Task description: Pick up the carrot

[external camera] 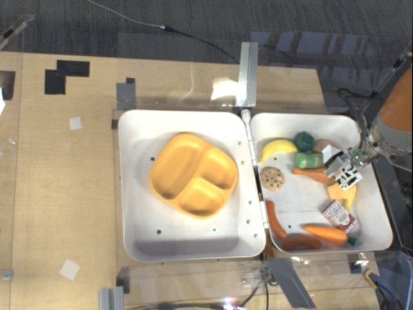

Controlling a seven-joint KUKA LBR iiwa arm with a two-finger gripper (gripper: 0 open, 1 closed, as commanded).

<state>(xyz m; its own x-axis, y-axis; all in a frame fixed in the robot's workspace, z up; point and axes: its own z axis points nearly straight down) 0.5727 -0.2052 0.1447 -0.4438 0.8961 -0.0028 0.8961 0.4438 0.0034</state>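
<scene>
The toy carrot (326, 234) at lower right looks light, rigid and slick, best pinched mid-body; whether the jaws of the gripper (346, 168) are spread, I cannot tell.

The arm (395, 112) reaches in from the right, hand (344, 166) low.

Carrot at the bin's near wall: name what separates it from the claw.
In the camera view, a yellow wedge and a red-patterned packet lie between claw and carrot.
</scene>
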